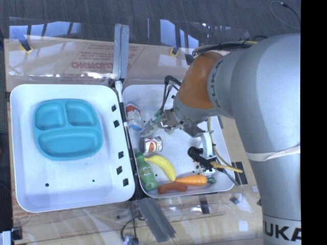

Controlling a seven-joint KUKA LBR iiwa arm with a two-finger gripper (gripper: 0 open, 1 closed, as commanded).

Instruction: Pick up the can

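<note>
The can (pixel 152 145), small with an orange and white label, lies on its side near the left wall of the right bin (pixel 225 152). My gripper (pixel 156 124) hangs just above and slightly behind the can, close to it, reaching in from the grey arm on the right. Nothing visibly sits in the gripper, and its tip is partly lost against the clutter.
A white, red and blue container (pixel 134 115) stands left of the gripper. In front of the can lie a banana (pixel 162 166), a green bottle (pixel 145 172), a carrot (pixel 193 180) and a red sausage (pixel 172 188). The left bin (pixel 30 188) holds a blue divided plate (pixel 66 128).
</note>
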